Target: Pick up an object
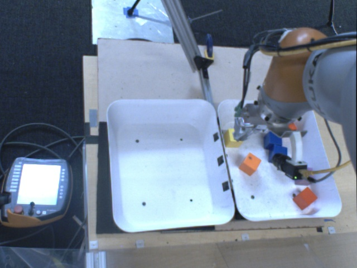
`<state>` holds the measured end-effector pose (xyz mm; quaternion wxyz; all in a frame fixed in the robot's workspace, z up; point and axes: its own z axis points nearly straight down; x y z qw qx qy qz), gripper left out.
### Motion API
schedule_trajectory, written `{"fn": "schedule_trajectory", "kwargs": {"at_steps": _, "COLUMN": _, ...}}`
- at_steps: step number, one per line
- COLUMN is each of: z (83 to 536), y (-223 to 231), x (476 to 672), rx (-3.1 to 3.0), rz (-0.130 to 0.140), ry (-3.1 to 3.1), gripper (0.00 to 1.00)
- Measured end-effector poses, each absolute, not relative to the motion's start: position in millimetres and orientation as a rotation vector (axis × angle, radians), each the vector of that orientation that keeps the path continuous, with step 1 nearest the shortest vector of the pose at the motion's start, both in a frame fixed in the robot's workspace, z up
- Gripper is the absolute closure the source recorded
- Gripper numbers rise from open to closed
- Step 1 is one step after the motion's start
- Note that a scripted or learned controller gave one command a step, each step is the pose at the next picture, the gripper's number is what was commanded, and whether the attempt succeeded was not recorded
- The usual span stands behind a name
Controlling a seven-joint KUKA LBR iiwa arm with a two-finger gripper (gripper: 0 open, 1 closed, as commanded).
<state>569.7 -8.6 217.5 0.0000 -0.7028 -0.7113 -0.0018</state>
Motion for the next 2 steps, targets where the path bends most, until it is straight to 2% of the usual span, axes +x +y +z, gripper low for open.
{"fn": "schedule_trajectory", "kwargs": {"at_steps": 2, "z": 226, "y": 79, "x": 571.8, "rx": -2.210, "rz": -0.005, "ry": -2.233, "gripper": 1.00}}
